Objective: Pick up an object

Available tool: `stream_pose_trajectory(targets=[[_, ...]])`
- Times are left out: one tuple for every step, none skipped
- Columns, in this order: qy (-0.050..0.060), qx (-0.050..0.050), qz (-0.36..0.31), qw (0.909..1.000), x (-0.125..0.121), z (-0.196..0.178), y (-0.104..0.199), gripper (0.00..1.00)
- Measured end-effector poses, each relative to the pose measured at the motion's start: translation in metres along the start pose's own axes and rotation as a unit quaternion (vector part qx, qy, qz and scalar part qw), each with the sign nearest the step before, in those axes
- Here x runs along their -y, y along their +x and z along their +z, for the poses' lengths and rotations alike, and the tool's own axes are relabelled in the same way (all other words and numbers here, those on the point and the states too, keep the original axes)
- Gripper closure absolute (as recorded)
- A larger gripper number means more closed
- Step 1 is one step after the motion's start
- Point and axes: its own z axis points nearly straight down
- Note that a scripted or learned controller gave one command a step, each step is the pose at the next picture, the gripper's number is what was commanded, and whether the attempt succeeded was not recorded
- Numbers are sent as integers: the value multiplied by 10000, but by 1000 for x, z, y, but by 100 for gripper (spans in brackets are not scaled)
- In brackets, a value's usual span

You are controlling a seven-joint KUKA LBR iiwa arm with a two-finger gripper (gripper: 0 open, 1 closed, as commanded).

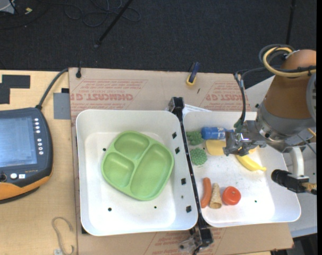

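In the right bin (288, 209), the gripper (234, 144) hovers by a yellow block (214, 148) and toy banana (251, 163); finger state unclear. The banana looks light, rigid, slick; grip mid-body.

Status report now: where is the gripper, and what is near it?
Gripper low in right bin, nothing seen held. Yellow block beside it, banana just below. Blue item close.
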Motion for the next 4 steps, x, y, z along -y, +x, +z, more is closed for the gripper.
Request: stream_pose_trajectory(targets=[[8,-6,-18,10000,-43,-7,37,100],[29,1,-1,10000,-57,14,45,100],[26,1,1,10000,-55,11,48,100],[20,1,-3,10000,-62,7,52,100]])
